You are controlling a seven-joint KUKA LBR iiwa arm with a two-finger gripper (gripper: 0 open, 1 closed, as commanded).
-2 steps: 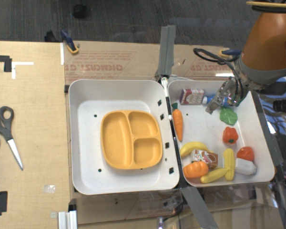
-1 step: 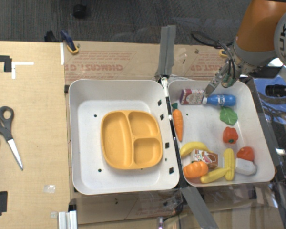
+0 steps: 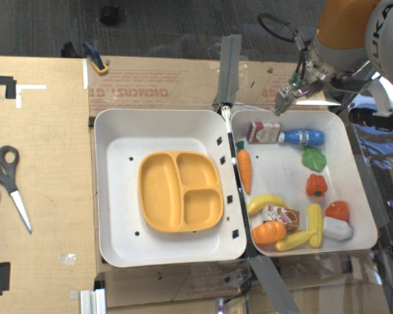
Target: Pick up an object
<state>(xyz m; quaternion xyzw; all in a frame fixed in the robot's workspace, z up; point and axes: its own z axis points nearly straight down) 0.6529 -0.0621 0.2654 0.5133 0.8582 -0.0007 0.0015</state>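
The right bin [image 3: 275,165] holds several toy foods: a carrot [image 3: 244,171], a banana [image 3: 266,203], a small orange pumpkin [image 3: 269,233], a blue bottle [image 3: 302,137], a maroon carton [image 3: 263,133], a green leaf piece [image 3: 314,158], a red pepper [image 3: 317,186] and a corn cob [image 3: 314,224]. My gripper [image 3: 287,97] hangs above the bin's far rim, just behind the carton and bottle. Nothing is seen between its fingers.
The left bin [image 3: 111,175] holds a yellow divided plate [image 3: 181,191]. Scissors [image 3: 12,182] lie on the bench at the far left. A grey bar [image 3: 228,70] runs back from between the bins. Cables loop behind the wrist.
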